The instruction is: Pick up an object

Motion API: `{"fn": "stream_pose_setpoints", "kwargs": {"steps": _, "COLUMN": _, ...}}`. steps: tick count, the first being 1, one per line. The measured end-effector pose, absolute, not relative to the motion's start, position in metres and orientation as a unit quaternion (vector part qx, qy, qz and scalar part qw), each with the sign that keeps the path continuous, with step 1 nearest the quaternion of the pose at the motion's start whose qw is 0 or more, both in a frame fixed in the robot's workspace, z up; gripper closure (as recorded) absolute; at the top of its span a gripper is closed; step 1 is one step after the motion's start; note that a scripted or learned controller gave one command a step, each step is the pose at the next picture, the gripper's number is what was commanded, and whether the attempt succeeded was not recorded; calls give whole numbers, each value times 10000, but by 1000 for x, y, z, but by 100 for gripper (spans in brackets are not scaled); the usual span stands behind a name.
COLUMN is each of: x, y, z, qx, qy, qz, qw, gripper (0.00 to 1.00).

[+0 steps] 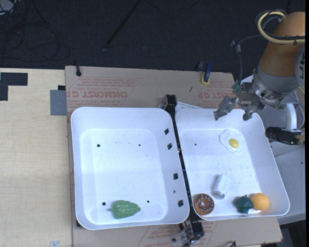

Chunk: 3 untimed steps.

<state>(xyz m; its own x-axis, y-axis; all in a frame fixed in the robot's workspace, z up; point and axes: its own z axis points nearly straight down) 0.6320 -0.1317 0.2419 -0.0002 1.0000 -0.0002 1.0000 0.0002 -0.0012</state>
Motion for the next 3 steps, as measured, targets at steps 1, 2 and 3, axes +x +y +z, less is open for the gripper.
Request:
{"fn": "stream_pose_setpoints", "kwargs": {"steps": 1, "x": 642, "y": -138, "z": 115, "qx": -7070, "qy": -7072, "qz": 35, "qw": 44, "gripper": 0}}
{"fn": "stream_pose_setpoints", "kwargs": {"steps": 2, "x": 646, "y": -81, "z": 250, "qx": -7048, "qy": -7094, "qz": -41, "qw": -35, "gripper": 0}}
{"fn": "stream_pose_setpoints", "kwargs": {"steps": 3, "x": 642, "y": -109, "z": 166, "qx": -7078, "qy": -7064, "qz": 33, "qw": 32, "gripper": 0}}
